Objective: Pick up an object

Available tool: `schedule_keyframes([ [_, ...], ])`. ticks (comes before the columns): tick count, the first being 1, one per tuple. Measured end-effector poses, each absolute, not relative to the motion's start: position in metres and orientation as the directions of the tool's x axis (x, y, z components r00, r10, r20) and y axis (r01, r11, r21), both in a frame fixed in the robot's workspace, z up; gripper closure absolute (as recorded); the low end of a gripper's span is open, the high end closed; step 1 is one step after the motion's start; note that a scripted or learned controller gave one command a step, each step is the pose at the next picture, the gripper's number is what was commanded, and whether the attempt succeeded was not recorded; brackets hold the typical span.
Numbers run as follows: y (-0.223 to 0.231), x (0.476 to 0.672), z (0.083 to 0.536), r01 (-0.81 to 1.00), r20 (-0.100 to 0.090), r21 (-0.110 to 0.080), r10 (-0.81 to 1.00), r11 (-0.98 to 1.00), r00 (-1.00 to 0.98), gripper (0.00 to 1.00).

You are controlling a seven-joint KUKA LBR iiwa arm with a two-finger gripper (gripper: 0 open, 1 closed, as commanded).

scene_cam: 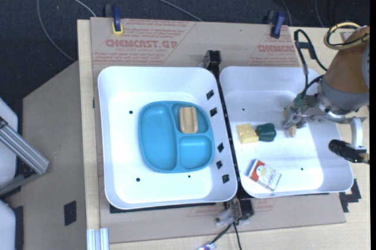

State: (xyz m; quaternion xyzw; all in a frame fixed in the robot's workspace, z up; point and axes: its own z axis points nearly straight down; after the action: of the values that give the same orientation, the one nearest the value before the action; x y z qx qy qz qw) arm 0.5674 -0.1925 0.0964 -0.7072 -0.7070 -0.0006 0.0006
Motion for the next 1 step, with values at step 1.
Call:
schedule_keyframes([
  [1,-0.1962,0.5766,0.157,1.0,-0.002,0.007,1.0,0.001,-0.001,1.0],
])
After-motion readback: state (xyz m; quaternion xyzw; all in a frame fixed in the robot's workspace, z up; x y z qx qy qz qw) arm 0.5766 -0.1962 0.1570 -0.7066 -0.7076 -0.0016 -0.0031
